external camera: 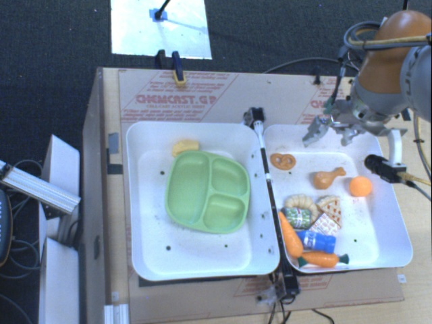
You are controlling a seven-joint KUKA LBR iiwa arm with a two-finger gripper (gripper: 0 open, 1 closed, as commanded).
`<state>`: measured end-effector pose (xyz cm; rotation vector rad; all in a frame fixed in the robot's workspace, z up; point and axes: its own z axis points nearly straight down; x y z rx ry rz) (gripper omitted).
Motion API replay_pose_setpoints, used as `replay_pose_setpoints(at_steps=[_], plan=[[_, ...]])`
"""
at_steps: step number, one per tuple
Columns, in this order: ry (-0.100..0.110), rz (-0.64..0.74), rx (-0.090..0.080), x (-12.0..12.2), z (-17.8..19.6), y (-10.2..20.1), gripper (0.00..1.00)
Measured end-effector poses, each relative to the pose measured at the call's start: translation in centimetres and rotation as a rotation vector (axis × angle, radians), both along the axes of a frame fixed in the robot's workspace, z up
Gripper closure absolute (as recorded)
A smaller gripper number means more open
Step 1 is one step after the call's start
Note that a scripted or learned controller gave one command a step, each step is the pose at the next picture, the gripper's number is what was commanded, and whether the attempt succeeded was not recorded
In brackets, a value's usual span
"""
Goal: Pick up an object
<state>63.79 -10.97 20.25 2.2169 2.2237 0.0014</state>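
Over right bin's far edge: tool (pixel 332 130) spread, empty | pretzel (pixel 283 160) near, apart

Probably a robotics lab: acrylic-sheeted bench (pixel 202 93), twin white bins (pixel 152 248), loose cables (pixel 297 65), dark carpet (pixel 47 46).

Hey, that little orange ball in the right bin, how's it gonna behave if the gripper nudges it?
The orange ball looks round and smooth, so it would probably roll away at a nudge. It sits alone on bare floor of the right bin, near the wall, with nothing beside it to stop it. It appears toy-like, likely light.
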Motion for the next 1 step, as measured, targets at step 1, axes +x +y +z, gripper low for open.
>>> replay_pose_setpoints(at_steps=[1], plan=[[0.002,-0.002,0.000,-3.51,-7.08,-2.94,0.00]])
